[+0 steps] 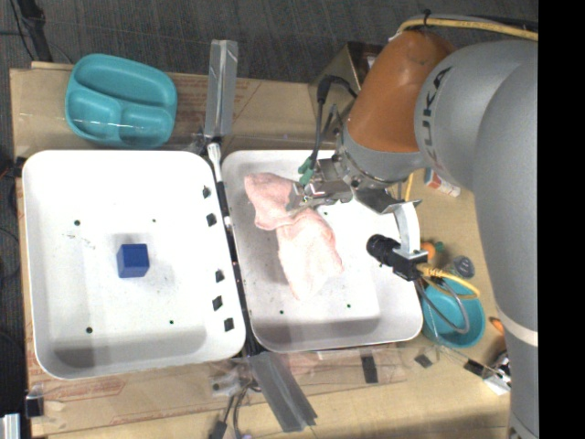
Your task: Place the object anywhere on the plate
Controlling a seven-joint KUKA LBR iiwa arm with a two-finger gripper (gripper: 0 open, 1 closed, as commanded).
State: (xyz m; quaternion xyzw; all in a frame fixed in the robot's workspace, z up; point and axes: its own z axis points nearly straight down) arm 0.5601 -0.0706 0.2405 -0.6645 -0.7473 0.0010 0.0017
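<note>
Your arm's grey bulk with its orange band [402, 90] covers the right bin's [274, 332] upper right corner and runs off the frame's right side. The gripper [311, 188] sits low over the pink cloth [297, 231] at its upper edge, but you cannot tell whether its fingers are open or closed, nor whether they grip the cloth. The cloth lies crumpled in the right bin. A blue cube [133, 260] rests in the left bin [55, 190]. A teal divided plate [121, 99] sits beyond the left bin, on the bench.

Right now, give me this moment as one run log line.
arm: over right bin | gripper: at pink cloth, grasp unclear | blue cube: left bin | teal plate: on bench behind left bin
</note>
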